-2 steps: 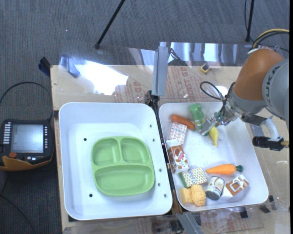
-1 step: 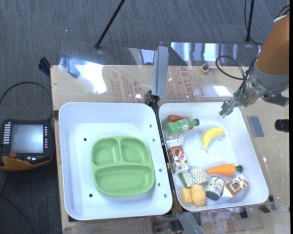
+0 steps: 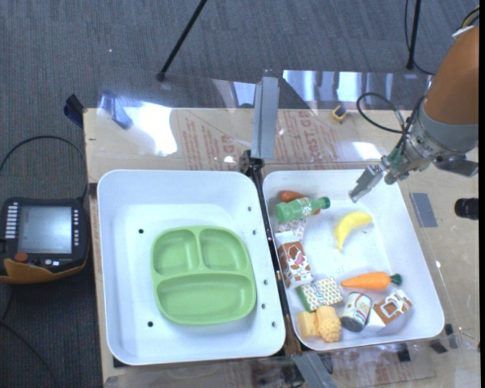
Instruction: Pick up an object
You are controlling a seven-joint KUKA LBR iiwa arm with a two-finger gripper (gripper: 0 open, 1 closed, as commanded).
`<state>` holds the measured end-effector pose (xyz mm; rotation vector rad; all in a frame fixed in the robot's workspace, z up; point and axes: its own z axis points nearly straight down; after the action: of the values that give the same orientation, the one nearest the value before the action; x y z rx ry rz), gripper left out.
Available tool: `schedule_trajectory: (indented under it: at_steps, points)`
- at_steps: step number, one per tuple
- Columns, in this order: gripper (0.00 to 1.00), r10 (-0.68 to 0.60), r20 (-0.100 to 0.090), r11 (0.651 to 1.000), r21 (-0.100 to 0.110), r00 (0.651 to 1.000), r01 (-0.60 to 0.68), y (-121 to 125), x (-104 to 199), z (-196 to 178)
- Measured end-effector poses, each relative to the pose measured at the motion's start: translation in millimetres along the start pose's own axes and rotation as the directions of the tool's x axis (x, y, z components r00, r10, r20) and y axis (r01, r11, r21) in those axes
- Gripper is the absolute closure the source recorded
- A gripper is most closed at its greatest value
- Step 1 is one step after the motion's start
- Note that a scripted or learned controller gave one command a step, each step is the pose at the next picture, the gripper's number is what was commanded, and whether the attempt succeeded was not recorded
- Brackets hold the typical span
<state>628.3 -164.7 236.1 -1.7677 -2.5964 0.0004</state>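
The grey two-finger gripper (image 3: 364, 187) hangs over the right white bin's (image 3: 424, 277) far edge; whether it is open, I cannot tell. One yellow plastic banana (image 3: 351, 227) lies just beside it.

One green divided plate (image 3: 203, 275) sits mid left white bin (image 3: 121, 217).

Honestly nothing readable here. There's reddish printing on the cardboard sheet (image 3: 226, 140) along the worktop's back edge, but it's too blurry and glared-over to make out.
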Motion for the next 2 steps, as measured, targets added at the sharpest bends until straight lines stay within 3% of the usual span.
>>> schedule_trajectory:
  at_steps: [1, 2]
  points:
    - [0.00, 0.008, -0.002, 1.000, 0.001, 1.000, -0.008, -1.4, -28.3, 125.8]
    - [0.00, 0.031, -0.003, 1.000, 0.003, 1.000, -0.031, 11.6, -13.3, 150.7]
